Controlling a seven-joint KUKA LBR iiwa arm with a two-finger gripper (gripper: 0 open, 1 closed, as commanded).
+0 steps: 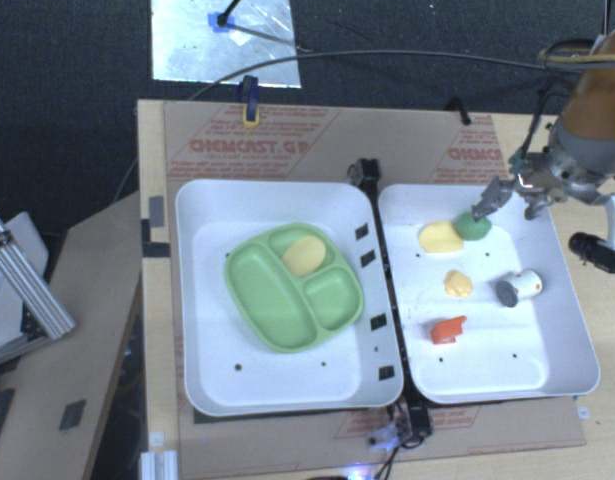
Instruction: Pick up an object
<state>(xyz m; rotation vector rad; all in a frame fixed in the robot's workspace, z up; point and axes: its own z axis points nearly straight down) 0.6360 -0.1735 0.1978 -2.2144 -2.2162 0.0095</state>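
— Dark carpet surrounds the counter (187, 128), where two white bins sit; which step is reached?

— An approach. The tool (509, 200) is held spread above the right bin (547, 368), nothing gripped, one finger just over the green object (474, 228) beside a yellow piece (439, 236).

— What is needed next?

— Descent, centring, then closing.

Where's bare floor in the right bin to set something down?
The right bin is bare along its near edge, below the orange piece, and down its left side. It is crowded at the far end, where the tool hangs by the green piece and yellow piece.
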